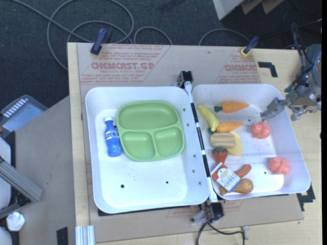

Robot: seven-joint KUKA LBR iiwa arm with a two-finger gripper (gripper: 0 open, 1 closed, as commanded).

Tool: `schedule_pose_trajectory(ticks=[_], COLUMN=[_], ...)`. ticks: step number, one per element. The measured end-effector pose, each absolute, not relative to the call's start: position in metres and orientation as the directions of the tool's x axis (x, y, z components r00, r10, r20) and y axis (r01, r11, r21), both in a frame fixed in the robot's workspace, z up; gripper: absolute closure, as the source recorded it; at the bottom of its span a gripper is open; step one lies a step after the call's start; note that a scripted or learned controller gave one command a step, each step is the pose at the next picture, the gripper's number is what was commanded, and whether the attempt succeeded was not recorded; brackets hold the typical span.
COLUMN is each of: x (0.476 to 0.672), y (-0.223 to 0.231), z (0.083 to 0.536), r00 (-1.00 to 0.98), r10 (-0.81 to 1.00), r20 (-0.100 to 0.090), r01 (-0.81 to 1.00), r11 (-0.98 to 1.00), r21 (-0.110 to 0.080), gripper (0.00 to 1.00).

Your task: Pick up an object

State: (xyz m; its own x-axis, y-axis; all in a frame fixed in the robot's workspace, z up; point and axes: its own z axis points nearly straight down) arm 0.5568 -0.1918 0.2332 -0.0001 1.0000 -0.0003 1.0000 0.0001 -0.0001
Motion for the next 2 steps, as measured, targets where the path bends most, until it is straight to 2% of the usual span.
schedule_pose_trajectory(ticks=[1, 2], x=[0.562, 0.633], y=[-0.187, -0.130], z=[0.088, 0.086], r00=[0.000, 0.001], r10=[1.000, 1.000], r20=[0.000, -0.004], r01=[1.000, 1.000], r11=[0.000, -0.001], r21=[-0.001, -0.007], gripper=[0.00, 0.00])
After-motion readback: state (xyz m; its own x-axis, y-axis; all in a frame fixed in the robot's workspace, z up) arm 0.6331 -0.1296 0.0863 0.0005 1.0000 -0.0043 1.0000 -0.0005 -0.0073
